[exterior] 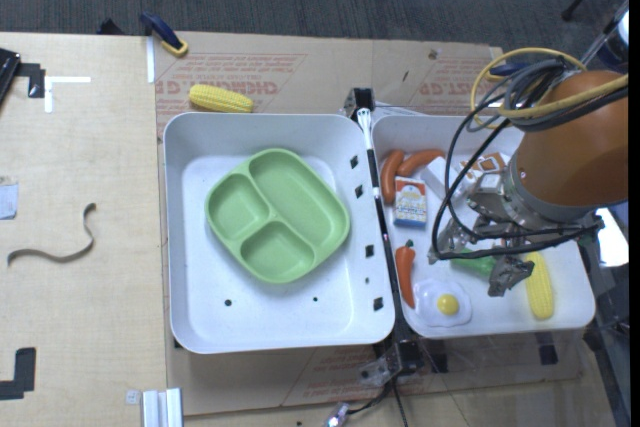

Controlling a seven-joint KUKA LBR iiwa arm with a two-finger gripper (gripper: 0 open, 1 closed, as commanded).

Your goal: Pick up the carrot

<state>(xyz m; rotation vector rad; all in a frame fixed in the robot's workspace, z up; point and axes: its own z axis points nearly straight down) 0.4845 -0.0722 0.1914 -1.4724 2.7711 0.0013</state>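
Reaching in from the right, I hang over the right bin [585,315] with my gripper [478,253] low above its middle; I cannot tell how it stands or whether it has hold of anything. The carrot [405,274] lies at the bin's left wall, lengthwise near to far, apart from my gripper and just beside the fried egg [446,303]. Farther back along that wall sit a small carton [410,202] and two sausages [400,163]. A green piece [474,264] shows under my wrist, and a corn cob [540,286] lies to the right. The left bin [190,315] holds a green divided plate [277,214]. Another corn cob [221,98] rests on the tabletop [80,315] beyond it.
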